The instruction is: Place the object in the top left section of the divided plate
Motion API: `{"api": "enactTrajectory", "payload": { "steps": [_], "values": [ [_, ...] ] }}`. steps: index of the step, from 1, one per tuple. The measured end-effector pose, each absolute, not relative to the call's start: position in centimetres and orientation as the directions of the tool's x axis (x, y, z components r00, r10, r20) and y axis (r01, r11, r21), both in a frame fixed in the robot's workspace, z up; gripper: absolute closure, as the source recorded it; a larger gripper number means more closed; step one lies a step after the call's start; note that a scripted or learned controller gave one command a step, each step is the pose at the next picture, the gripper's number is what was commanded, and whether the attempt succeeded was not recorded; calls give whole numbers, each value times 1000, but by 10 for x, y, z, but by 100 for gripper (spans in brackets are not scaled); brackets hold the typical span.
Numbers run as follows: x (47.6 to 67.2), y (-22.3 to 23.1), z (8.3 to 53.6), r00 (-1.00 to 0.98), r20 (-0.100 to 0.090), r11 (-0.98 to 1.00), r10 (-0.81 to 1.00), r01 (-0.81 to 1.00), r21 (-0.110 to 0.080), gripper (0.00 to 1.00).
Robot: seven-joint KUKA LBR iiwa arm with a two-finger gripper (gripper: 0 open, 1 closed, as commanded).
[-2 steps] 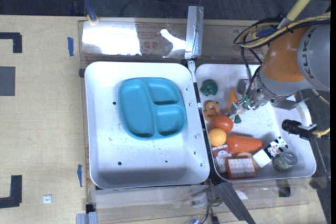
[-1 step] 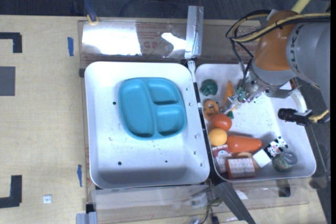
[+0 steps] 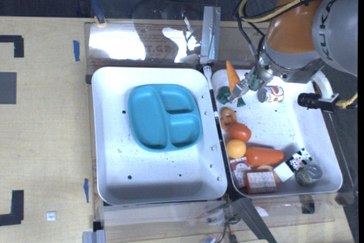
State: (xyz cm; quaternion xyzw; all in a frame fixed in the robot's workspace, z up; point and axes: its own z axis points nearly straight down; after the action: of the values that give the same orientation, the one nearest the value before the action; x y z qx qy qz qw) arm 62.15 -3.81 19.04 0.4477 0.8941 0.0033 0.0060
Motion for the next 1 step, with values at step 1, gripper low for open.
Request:
{"api": "enactTrajectory", "payload": {
  "steps": [1],
  "values": [
    [660,32,218,-712,-5,712,702,702,6,100]
  ]
}}
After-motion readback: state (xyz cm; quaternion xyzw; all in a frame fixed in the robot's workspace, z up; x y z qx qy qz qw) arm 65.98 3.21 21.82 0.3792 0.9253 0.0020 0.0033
